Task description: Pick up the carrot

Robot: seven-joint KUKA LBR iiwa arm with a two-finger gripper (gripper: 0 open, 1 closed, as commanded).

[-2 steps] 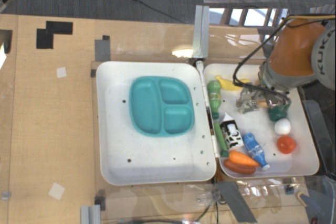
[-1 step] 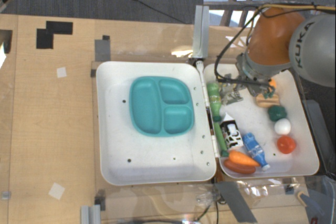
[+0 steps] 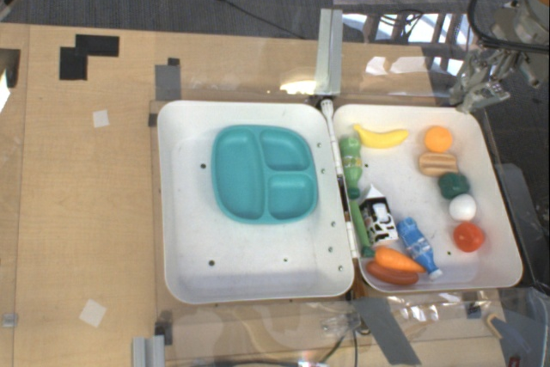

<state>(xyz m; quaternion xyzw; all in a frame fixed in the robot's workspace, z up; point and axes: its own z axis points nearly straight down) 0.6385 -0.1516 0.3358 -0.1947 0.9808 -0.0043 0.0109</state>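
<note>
Carrot (image 3: 396, 259) hemmed by sausage (image 3: 393, 274), blue bottle (image 3: 418, 246) and bin wall (image 3: 361, 266).

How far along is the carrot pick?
Done: nothing visible yet. The carrot lies in the right bin at its near edge, against a reddish sausage-shaped item and beside the blue bottle. In hand: nothing; the gripper sits above the bin's far right corner, well away from the carrot. Left: travel to the near edge, descend, grasp, lift.

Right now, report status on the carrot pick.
Gripper above right bin's far corner, holding nothing. Carrot at near edge, untouched. Blue bottle and sausage crowd it.
</note>
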